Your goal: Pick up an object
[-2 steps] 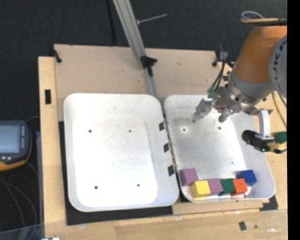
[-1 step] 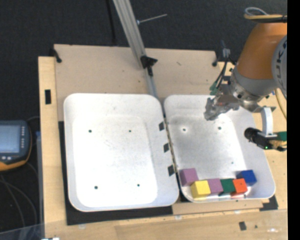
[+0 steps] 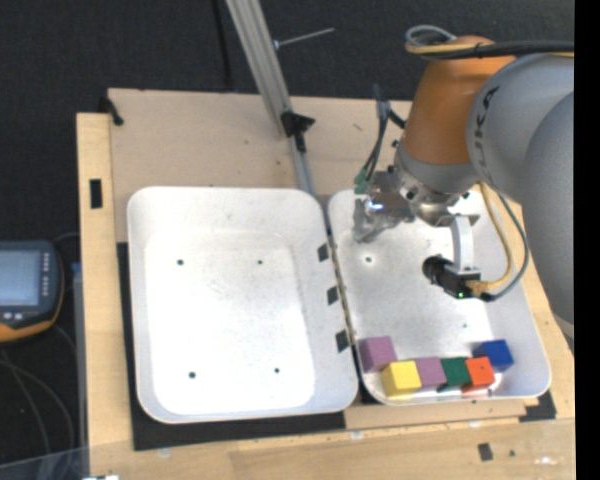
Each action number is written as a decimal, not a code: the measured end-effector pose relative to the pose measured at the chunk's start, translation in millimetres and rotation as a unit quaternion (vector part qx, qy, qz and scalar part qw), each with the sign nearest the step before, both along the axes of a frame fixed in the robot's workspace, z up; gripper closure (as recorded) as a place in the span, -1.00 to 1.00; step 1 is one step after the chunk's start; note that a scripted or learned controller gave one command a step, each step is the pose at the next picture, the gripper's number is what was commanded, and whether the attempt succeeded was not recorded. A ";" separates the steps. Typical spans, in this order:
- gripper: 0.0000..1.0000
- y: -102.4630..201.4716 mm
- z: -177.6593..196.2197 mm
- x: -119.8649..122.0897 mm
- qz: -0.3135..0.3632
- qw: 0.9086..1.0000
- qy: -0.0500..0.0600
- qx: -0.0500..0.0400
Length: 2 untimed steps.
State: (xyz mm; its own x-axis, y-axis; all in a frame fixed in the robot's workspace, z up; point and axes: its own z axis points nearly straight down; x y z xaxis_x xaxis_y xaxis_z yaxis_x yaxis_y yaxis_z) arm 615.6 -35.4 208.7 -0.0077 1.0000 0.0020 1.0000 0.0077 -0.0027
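You have the arm [image 3: 480, 98] reaching in over the right bin [image 3: 420, 298]; the gripper [image 3: 368, 223] hangs near its far left corner, grasp state impossible to tell; the blocks sit well apart along the near edge: purple block [image 3: 378, 351], yellow block [image 3: 401, 377], blue block [image 3: 494, 352].

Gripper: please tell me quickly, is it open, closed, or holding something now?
Gripper: cannot be told; it hangs over the far end of the right bin, away from the blocks.
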 end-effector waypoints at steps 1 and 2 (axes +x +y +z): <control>1.00 -9.9 -9.8 -31.1 -0.005 1.000 0.000 -0.002; 1.00 -29.7 54.0 13.8 -0.003 1.000 -0.006 -0.002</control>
